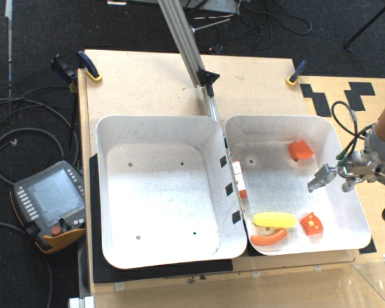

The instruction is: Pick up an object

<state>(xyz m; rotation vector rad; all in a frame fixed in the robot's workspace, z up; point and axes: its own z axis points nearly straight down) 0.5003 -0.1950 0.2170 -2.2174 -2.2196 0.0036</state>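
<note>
Currently on the bench: two shallow white bins, left bin point(115, 140) and right bin point(269, 130). Right bin holds four items: one orange block point(301, 151), one yellow banana-shaped piece point(274, 220), one orange sausage-shaped piece point(269, 237) touching it below, one small red block point(312, 224). Two-finger gripper point(337, 175) at the right bin's right side, fingers spread, pinching nothing; orange block up-left of it, red block below-left.

So that's two white bins point(159, 128), two orange-red blocks point(301, 151), one yellow banana-looking thing point(274, 220) and one orange sausage-shaped piece point(269, 237) under it.
</note>
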